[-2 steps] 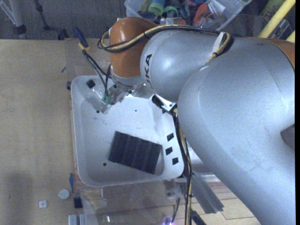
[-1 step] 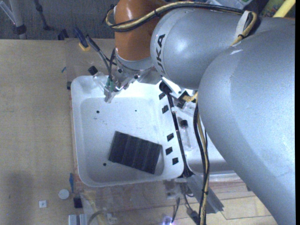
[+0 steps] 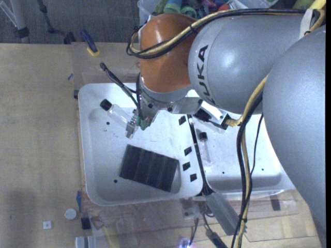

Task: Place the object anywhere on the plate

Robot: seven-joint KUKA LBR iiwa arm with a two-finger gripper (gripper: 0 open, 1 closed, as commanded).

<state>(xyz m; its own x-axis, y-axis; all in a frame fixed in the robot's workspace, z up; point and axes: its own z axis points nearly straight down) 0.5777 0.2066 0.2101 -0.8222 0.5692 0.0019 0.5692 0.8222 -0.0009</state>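
In the left bin, a dark ribbed plate lies flat near the front wall, bare on top and easy to reach from above, which suits a drop-off. The gripper hangs over the bin floor just behind the plate, beside a small clear object with a black cap near the back wall. Whether the jaws are released or clenched I cannot tell; the wrist hides them. The bulky arm covers most of the right bin.

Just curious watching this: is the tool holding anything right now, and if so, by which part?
It cannot be told: the arm hides the tool above the left bin.
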